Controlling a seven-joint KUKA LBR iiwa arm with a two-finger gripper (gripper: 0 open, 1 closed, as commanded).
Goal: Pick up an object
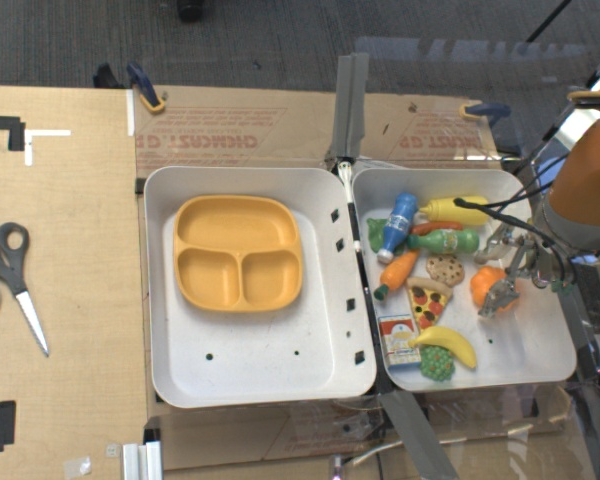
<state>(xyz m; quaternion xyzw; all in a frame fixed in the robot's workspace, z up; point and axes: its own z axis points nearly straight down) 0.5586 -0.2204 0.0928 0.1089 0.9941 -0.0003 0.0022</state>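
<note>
The right bin point(540, 353) holds several toy foods. Among them are an orange point(483, 285), a blue bottle point(402, 218), a yellow squeeze bottle point(448, 209), a carrot point(397, 271), a cookie point(444, 268), a pizza slice point(426, 304), a banana point(449, 342) and a green broccoli piece point(437, 365). My gripper point(502, 290) is low in the right bin, right against the orange's right side. Whether the orange sits inside its grasp is hidden by the wrist and cables.
The left bin point(270, 368) carries a yellow divided plate point(239, 252). A small picture box point(395, 335) lies by the banana. Scissors point(15, 278) rest on the wooden bench at far left. The arm's orange band point(588, 183) hangs over the right bin's right edge.
</note>
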